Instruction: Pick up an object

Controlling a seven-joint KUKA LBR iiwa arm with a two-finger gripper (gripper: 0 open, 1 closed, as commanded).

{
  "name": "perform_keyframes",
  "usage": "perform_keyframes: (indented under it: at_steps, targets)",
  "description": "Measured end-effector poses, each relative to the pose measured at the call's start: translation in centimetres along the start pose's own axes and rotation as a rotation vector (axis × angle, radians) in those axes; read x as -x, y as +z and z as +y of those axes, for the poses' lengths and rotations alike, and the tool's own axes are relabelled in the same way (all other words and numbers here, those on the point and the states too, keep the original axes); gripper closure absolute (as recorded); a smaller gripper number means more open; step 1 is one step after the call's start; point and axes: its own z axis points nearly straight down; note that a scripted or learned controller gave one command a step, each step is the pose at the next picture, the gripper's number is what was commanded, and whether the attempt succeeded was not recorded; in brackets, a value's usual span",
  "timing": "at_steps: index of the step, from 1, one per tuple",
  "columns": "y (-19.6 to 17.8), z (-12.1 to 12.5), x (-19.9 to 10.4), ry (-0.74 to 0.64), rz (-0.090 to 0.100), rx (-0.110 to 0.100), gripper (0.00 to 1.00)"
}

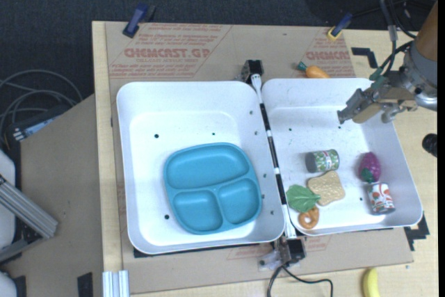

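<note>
The gripper (pixel 356 111) is seen spread open over the right bin (pixel 306 102), with nothing held. A can (pixel 322 161), bread (pixel 327 188) and a purple toy (pixel 370 166) are laid below it in that bin.

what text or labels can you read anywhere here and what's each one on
"CHEMCAST GP", red print on the brown sheet behind the left bin.
The same red print, partly cut off, on the sheet behind the right bin.
Green can label: too small to read.
Red can label: too blurred to read.
</note>
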Motion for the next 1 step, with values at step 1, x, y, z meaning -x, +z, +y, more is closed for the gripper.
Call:
perform_keyframes:
  at_steps: [1]
  targets:
    - [18.78, 0.19, -2.11, 0.001, 0.0, -0.001, 0.0]
